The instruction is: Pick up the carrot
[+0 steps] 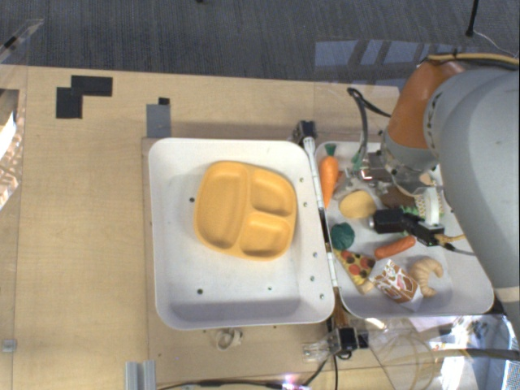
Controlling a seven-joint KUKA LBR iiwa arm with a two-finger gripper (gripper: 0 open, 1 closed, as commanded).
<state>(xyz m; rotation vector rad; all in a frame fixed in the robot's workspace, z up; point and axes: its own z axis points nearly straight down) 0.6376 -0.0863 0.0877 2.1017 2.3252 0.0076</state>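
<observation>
The carrot is orange with a green top. It lies lengthwise against the left wall of the right bin, green end pointing to the far side. My gripper hangs over the far part of that bin, just right of the carrot and apart from it. Nothing shows between the gripper and the carrot. The arm's grey body and orange band cover the bin's right side.
Beside the carrot in the right bin lie a pale yellow lump, a dark green piece, a pizza slice, a red sausage, a croissant and a brown packet. The left bin holds a yellow divided plate.
</observation>
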